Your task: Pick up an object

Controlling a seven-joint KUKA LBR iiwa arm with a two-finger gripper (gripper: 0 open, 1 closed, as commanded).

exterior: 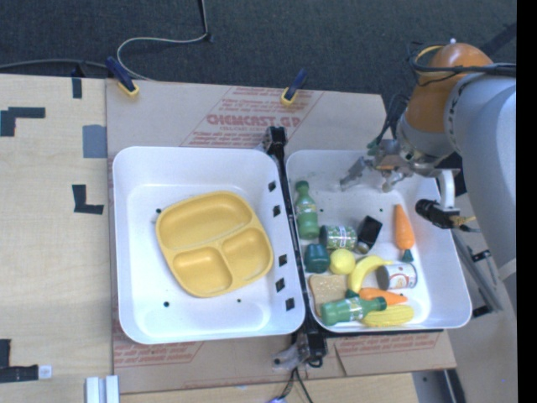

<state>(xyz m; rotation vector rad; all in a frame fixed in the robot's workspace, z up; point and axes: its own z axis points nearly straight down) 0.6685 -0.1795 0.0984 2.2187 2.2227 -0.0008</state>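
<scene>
The right white bin (436,305) holds several toy foods. Among them are a green bottle (306,212), a carrot (404,226), a banana (370,271), a lemon (341,262), a small can (340,237), a black block (369,229) and a corn cob (391,316). My gripper (370,180) hangs over the bin's far part, above bare floor, up and right of the green bottle. Its fingers are spread open with nothing between them.
In the left bin (134,309) lies a yellow divided plate (216,242). More items crowd the right bin's near end: a second green bottle (348,311), a bread slice (327,288) and a teal bottle (316,257). The grey arm (482,133) fills the right side.
</scene>
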